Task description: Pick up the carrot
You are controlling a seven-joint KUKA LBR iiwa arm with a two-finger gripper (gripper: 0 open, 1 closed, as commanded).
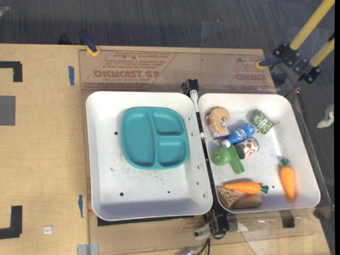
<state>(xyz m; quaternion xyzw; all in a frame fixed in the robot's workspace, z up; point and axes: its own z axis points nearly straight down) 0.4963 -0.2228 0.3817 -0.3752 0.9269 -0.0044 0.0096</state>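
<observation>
Two orange toy carrots with green tops lie in the right bin. One carrot rests near the bin's right wall, its green top pointing away from the front edge. The other carrot lies flat near the front edge, green top to the right, touching a brown bread-like piece in front of it.
The right bin also holds a tan pastry toy, a green carton, a blue bottle, a round red-and-white item and a green pear-like toy. A teal divided plate sits in the left bin. Yellow poles stand at the upper right.
</observation>
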